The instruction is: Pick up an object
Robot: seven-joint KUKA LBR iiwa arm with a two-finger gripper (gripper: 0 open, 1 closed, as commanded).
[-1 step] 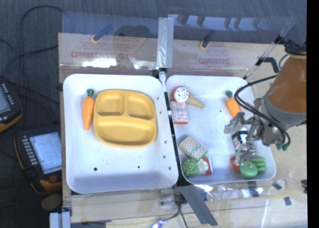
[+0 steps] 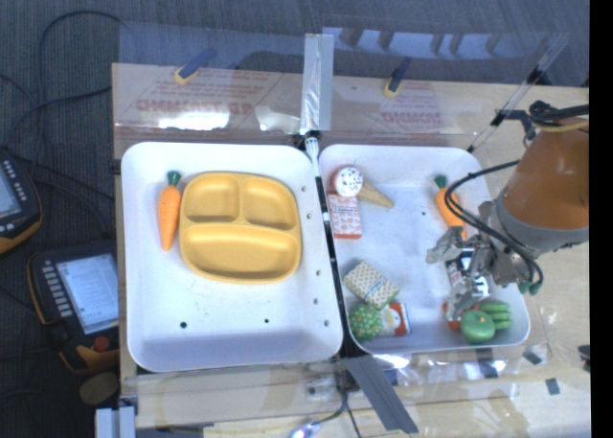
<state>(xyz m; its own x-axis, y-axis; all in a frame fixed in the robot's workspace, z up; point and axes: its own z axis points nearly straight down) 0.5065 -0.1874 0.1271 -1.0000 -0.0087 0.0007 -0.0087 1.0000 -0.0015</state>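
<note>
While our pincer (image 2: 466,285) hangs low in the right bin (image 2: 412,163), just above the green toy vegetable (image 2: 484,322) in that bin's near right corner, we cannot tell its state, and we judge nothing lifted yet.

The bench (image 2: 565,326) carries two shallow white bins side by side, touching along their inner walls. The left bin (image 2: 144,264) sits toward the left edge, the right bin (image 2: 412,163) toward the right edge. A clear plastic sheet (image 2: 239,101) lies along the far edge.
</note>
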